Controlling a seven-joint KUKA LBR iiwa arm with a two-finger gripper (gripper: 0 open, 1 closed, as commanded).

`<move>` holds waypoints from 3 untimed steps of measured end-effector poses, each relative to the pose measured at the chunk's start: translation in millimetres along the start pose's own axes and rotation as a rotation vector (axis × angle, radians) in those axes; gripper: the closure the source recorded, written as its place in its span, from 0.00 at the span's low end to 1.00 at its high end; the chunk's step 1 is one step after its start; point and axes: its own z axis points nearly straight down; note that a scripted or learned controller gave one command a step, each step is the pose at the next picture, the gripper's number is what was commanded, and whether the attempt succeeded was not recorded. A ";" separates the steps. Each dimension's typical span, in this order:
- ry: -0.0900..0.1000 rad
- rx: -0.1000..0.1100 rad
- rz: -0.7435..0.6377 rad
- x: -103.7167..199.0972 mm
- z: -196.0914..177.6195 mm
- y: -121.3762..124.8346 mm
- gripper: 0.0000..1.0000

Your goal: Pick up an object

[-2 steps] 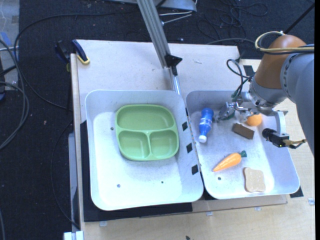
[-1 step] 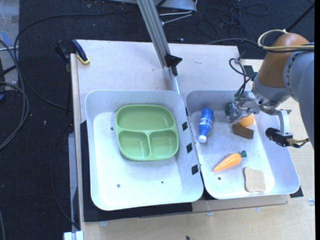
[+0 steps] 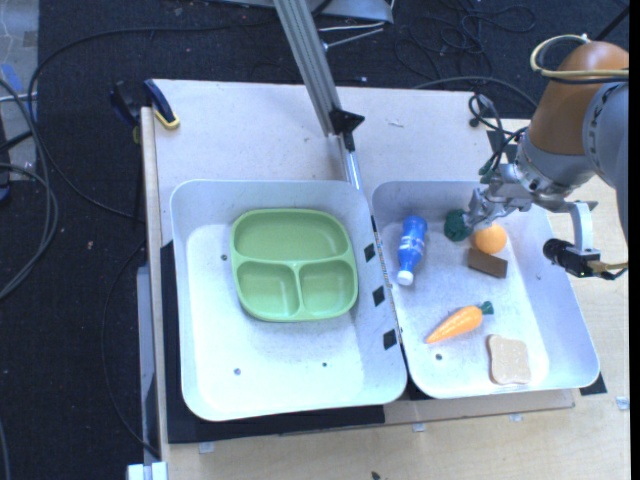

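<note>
Camera view: pincer (image 3: 480,211) low in right bin (image 3: 560,313), over orange ball (image 3: 490,239) and green thing (image 3: 456,227); grip state unclear. Nothing lifted. Bottle (image 3: 410,248), carrot (image 3: 458,323), bread (image 3: 508,358) lie loose. Pick remains.

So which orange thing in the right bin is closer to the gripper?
The round orange fruit, just below the gripper. The carrot, long with a green top, lies farther toward the bin's front.

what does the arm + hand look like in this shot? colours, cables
The arm is grey, rounded, with a glossy orange band above the wrist. A pale cable loops over it and black cables hang beside it. The hand is small, grey metal, with a black fitting off to the side.
</note>
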 end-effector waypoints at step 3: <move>0.001 0.006 -0.002 44.8 -93.5 -9.6 1.00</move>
